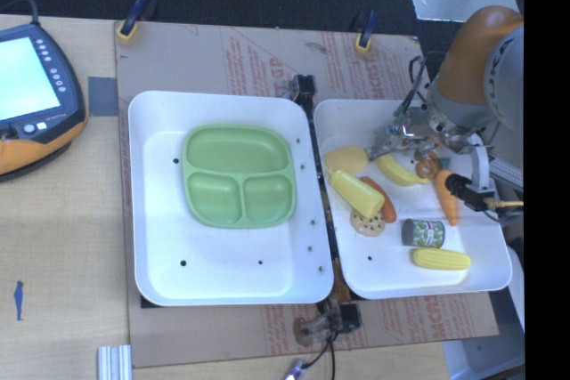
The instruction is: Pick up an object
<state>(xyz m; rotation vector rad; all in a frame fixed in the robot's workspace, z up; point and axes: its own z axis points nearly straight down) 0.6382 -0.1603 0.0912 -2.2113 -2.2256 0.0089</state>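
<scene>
toy food (405, 172) lies heaped in the right bin (481, 278), so the gripper (411, 136) hangs low over it; whether its jaws are apart, i cannot tell.

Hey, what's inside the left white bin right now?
A green divided plate lies flat in the left bin, toward its far side, with its three compartments bare. Whatever bin floor sits beneath the plate is covered.

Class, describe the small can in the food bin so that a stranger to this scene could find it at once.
Start at the right white bin, the one full of toy food. Near its front edge, just above the corn cob, lies the small can on its side. It is the one grey cylinder with a green label among yellow and orange pieces.
</scene>
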